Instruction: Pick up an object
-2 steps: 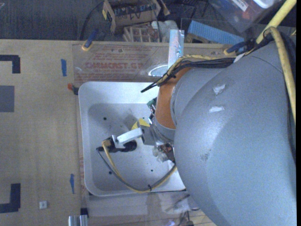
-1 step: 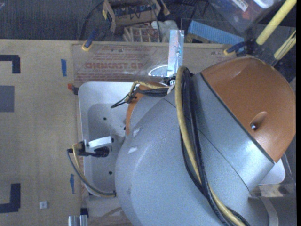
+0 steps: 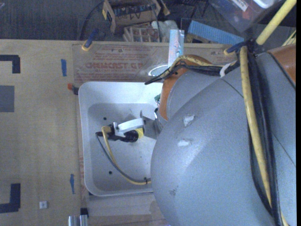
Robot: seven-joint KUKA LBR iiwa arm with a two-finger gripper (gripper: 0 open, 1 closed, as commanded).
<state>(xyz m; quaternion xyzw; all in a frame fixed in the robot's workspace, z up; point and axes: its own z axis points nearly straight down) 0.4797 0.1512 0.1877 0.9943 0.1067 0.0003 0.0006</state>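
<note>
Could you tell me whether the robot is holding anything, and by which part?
That cannot be told: the grey arm reaches into the white bin, and its bulk covers the place where any hold would be.

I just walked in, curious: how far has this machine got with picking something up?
Done: nothing I can confirm. Under way: the grey arm is bent low over the white bin, apparently reaching in. Left: grabbing and lifting an object; the arm's bulk hides much of the bin, so whether anything is gripped cannot be told.
</note>
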